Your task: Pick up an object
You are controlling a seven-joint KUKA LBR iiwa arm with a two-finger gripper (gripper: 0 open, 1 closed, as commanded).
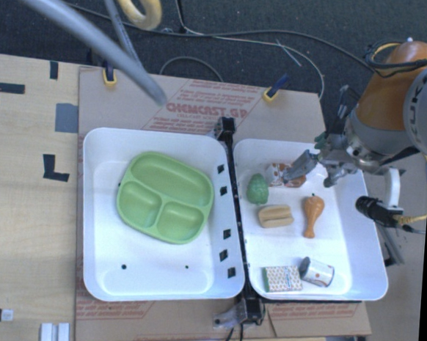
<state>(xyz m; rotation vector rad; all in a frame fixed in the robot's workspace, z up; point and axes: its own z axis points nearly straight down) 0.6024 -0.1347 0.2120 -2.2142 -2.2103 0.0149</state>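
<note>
Worktop [21,188] carries two white bins. Left bin [95,267] holds a green divided plate [166,197]. Right bin [364,266] holds the pickable items: green lump [257,189], tan block [275,216], orange drumstick-shaped toy [312,213], patterned card [282,279], small can [316,272], and a reddish-white item [281,171] near the bin's top. Gripper [313,166] hovers at the upper part of the right bin, just beside the reddish-white item, jaws spread apart, nothing between them. Best approach, I judge: centre over one item, descend straight, avoid neighbours, close only once the fingers straddle it.
</note>
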